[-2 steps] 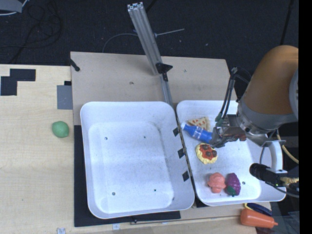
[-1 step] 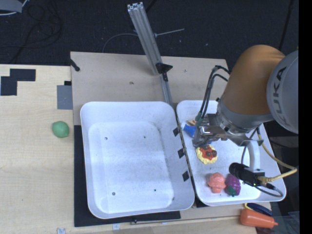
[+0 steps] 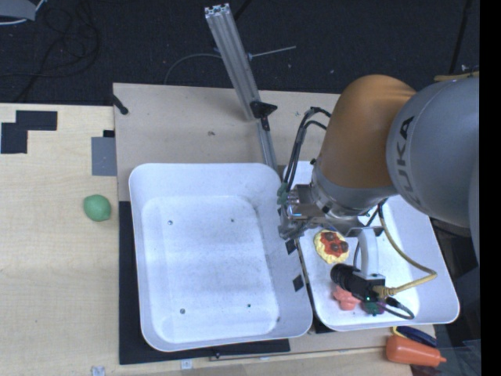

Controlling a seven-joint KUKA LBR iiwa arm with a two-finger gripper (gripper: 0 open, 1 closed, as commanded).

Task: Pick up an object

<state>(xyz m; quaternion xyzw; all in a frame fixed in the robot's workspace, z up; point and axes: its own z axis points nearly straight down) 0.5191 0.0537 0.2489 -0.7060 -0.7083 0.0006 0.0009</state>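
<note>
The big grey arm with the orange band point(image 3: 391, 155) could bump a bin wall from here. Its gripper point(image 3: 293, 222) hangs low, right by the place where the two bins meet, so a push down may hit the rim and not a toy. It could also close on nothing, since the toys sit a little to one side of it.

The arm reaches in from the right and bends down over the right bin. Its fat body hides the end of the gripper, so I cannot tell if it is spread or closed, and I see nothing held in it.

The wide white plastic bin on the left point(image 3: 203, 257) has only bare floor showing. The white plastic bin on the right point(image 3: 423, 288) holds the toys. A round yellow toy with red spots point(image 3: 332, 246) lies near the gripper. A small pink lump point(image 3: 344, 296) lies just below it. A little green ball point(image 3: 98, 207) sits far off on the desk point(image 3: 47, 233).
</note>
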